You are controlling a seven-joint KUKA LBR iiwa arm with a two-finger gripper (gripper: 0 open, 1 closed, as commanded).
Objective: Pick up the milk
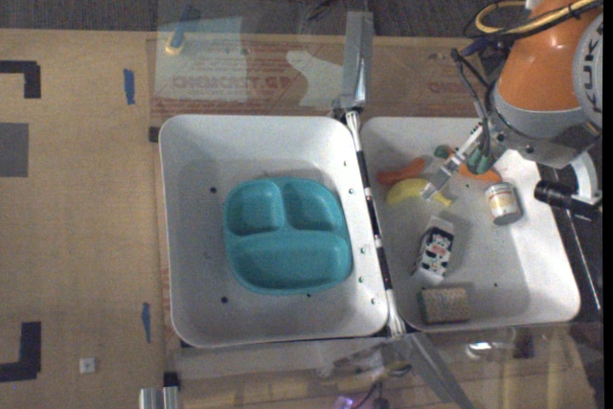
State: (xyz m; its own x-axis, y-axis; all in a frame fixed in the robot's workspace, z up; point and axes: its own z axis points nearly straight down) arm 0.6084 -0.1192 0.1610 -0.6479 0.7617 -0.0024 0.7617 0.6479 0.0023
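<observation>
Milk (437, 251) lies in the right bin (536, 302), a small cow-printed carton, at about five o'clock from the gripper (439, 185). That gripper hangs over a yellow fruit-like piece (406, 192); whether it's clenched or released, I cannot tell.

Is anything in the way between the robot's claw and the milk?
Nothing visible is. The gripper hovers over the yellow item, and the milk carton lies just below it in view, with bare bin floor between.
</observation>
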